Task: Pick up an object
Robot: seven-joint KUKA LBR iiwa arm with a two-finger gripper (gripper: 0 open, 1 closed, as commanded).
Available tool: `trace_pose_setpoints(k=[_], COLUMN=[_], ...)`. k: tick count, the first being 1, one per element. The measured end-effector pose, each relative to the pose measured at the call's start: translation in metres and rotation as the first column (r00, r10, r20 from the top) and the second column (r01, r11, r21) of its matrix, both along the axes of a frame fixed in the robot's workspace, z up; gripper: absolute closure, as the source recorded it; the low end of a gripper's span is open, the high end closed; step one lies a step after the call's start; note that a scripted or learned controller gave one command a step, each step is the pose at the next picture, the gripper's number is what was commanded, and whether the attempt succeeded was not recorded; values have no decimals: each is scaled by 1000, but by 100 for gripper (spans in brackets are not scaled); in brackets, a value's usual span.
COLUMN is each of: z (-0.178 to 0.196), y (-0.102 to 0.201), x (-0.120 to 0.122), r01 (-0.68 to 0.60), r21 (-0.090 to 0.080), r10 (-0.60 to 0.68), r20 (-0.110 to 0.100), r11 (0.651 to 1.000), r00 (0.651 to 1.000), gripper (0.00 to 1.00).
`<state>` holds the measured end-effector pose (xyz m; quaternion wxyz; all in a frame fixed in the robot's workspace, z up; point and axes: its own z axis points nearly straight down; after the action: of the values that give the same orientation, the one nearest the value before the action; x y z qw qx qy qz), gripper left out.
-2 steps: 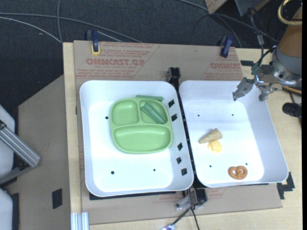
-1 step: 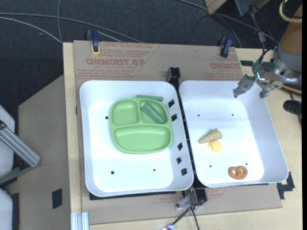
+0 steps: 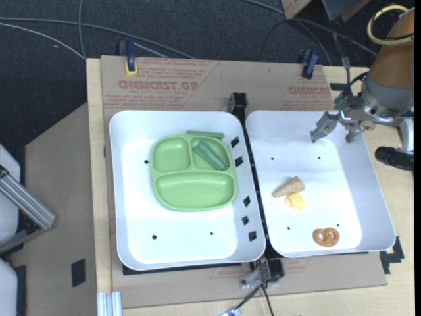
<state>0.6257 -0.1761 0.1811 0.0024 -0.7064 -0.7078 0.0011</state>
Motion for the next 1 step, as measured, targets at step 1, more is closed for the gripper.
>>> trace_pose_setpoints(k=[1], z=[-50], y=[-6], x=[-8], r01=[2], r21=[0], r10=[-2], r20=[-2], r11=[1000], r00=[1000], gripper=[0])
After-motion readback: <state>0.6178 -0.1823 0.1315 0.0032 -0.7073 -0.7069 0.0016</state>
